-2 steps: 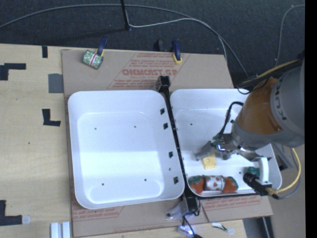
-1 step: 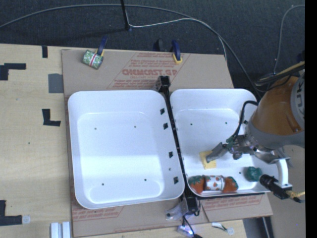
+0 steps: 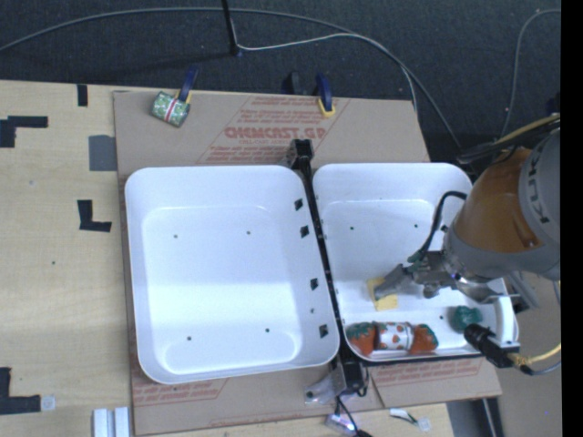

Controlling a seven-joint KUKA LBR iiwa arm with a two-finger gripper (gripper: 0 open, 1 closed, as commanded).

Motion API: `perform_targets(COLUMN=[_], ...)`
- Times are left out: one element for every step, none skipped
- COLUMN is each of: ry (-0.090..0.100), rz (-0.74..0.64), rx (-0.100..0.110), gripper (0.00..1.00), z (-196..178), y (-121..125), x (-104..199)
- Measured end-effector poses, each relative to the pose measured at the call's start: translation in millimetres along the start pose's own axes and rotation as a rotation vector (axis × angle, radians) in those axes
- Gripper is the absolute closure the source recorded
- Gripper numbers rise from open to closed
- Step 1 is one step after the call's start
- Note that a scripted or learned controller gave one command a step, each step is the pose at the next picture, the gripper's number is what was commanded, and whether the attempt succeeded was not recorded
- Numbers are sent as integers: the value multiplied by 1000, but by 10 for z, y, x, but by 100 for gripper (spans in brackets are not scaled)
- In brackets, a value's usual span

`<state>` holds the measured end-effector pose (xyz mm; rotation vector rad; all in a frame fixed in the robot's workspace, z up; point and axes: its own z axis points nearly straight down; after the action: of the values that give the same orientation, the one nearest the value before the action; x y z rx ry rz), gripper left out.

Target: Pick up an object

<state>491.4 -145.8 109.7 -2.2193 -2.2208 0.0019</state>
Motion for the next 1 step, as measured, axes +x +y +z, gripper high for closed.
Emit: perform_targets(ry=[-1], rz=[26], rx=[-1], gripper=[0], z=[55], y=[165], x=[-107])
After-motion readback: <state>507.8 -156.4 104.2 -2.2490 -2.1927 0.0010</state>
